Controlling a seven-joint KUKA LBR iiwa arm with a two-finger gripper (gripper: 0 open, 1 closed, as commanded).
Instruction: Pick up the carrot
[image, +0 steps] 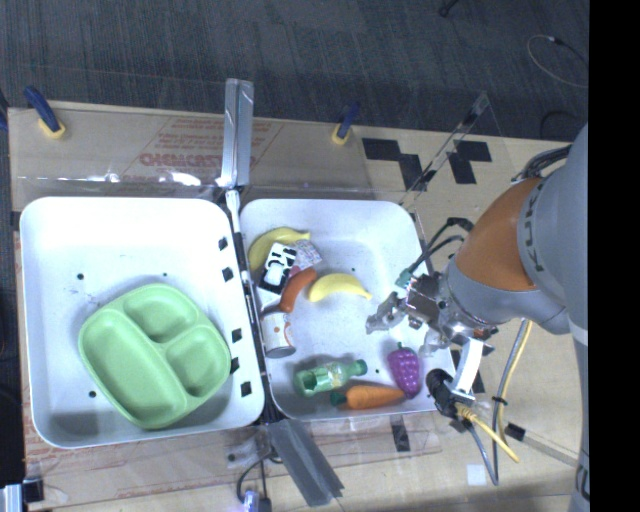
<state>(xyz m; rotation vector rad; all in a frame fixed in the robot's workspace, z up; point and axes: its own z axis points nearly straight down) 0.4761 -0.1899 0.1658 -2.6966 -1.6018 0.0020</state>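
Note:
The carrot (372, 397) is orange with a green stub at its left end. It lies flat along the front wall of the right bin (390, 225). My gripper (405, 331) hovers over the right side of that bin, above and slightly right of the carrot, and is apart from it. Its two fingers (380, 321) are spread, with nothing between them, so it is open. A purple bunch of grapes (405, 369) sits between the gripper and the carrot.
A green bottle (330, 377) lies just left of and behind the carrot. Farther back are a banana (338, 288), a red-orange item (296, 290), a small can (278, 336) and a yellow item with a black-and-white pack (280, 255). A green divided plate (155, 350) fills the left bin (50, 250).

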